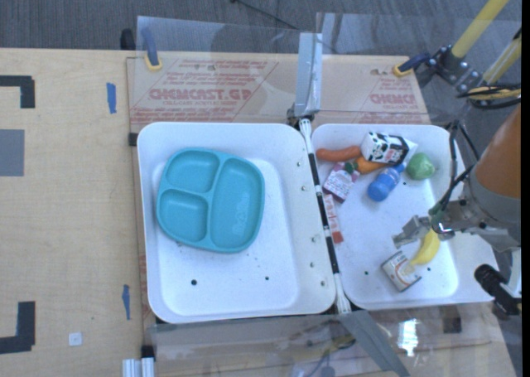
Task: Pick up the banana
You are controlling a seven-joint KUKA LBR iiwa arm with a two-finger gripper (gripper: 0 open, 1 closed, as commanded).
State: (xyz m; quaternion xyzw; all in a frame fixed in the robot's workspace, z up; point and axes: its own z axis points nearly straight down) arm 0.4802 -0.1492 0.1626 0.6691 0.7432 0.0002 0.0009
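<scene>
Camera view showed the right bin crowded: a carrot, a black-and-white carton, a green ball, a blue bottle and a red-and-white packet toward its far side, and a small can just beside the banana. The gripper stood over the banana's upper end; whether its jaws were apart could not be told. The banana was small, yellow and curved, near the bin's front right. A blue divided plate lay in the left bin.
</scene>
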